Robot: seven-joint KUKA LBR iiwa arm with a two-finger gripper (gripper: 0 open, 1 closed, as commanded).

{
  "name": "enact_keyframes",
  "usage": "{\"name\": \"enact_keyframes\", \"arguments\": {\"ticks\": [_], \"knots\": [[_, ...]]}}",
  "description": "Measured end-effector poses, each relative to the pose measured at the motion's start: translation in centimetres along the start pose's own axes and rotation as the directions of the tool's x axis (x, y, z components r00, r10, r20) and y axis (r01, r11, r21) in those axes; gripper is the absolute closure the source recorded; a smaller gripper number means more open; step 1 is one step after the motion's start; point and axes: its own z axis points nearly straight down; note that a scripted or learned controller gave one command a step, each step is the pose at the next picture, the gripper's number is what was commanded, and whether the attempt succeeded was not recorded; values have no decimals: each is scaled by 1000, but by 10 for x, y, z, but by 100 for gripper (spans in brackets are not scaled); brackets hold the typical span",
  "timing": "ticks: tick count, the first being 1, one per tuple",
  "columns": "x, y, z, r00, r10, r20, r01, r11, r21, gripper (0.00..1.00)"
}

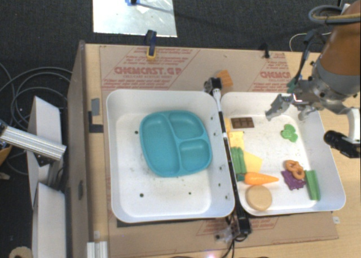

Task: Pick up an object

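The claw (289,108) was seen above the far end of the right bin (333,186), its two grey fingers spread apart with nothing between them. The task was therefore judged to be at its start: no item had been lifted, and the descent, the closing and the raising were all left to do.

Just below the claw a small green lumpy piece (289,133) lay on the bin floor, the nearest candidate. Farther off were found a flat brown chocolate square (242,122), a yellow wedge (249,161) beside green stalks (237,160), a glossy orange carrot (260,179), a round tan biscuit (259,198), a knotted pretzel (293,167) resting against a purple cluster (293,179), and a green stick (312,185). All appeared to be smooth moulded plastic.

In the left bin (127,195) a teal plate (175,142) with three compartments was set, rounded at its corners. Both bins were shallow, white and speckled with marks.
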Motion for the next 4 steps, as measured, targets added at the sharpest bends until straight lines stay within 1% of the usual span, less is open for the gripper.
{"name": "enact_keyframes", "arguments": {"ticks": [1,2,3,4], "knots": [[-113,14,157,1000,10,3,-10,1000,8,0],[-97,-36,190,1000,3,-2,-3,1000,6,0],[-106,-85,182,1000,5,-1,-5,1000,5,0],[-105,-81,171,1000,2,1,-2,1000,-4,100]]}}
